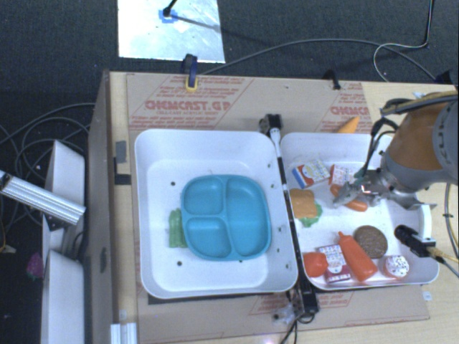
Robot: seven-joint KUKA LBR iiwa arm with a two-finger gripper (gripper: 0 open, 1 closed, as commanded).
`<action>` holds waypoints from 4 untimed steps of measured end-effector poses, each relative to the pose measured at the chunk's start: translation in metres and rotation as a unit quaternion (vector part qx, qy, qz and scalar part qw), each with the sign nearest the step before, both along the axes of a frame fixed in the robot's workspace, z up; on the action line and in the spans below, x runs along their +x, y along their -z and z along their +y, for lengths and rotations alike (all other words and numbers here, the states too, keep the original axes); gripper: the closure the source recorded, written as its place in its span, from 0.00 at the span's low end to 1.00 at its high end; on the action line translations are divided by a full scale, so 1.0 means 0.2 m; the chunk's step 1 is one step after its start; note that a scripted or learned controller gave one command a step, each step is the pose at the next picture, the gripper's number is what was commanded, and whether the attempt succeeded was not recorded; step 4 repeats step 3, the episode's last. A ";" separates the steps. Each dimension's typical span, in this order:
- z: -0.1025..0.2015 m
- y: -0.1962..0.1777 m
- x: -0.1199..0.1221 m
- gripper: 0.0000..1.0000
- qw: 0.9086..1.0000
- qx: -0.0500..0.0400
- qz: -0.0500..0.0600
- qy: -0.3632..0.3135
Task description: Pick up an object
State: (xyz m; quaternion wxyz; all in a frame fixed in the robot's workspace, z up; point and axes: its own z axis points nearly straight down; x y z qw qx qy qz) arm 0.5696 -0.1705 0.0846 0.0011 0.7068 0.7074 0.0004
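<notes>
Tool [353,192] at carrot [356,206] | carrot long axis left-right, flat

Red lettering, roughly "CHEMCAST GP", repeats across the brown board [188,104] beneath the bins.

Robotics lab or test bench, not a home. Two white bins [215,145] sit side by side on a cardboard-covered bench [237,102] printed with red lettering. Dark carpet floor [50,41] around it, loose black cables [43,131] trailing at left and far right. A shiny metal plate [172,20] lies on the floor at the far side. Grey-and-orange industrial arm [423,145] reaches in from the right. Toy food [355,256] fills the right bin, a blue divided plate [226,217] the left.
</notes>
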 end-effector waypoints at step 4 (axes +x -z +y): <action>0.42 -0.52 -0.20 1.00 1.000 0.001 0.000 -0.002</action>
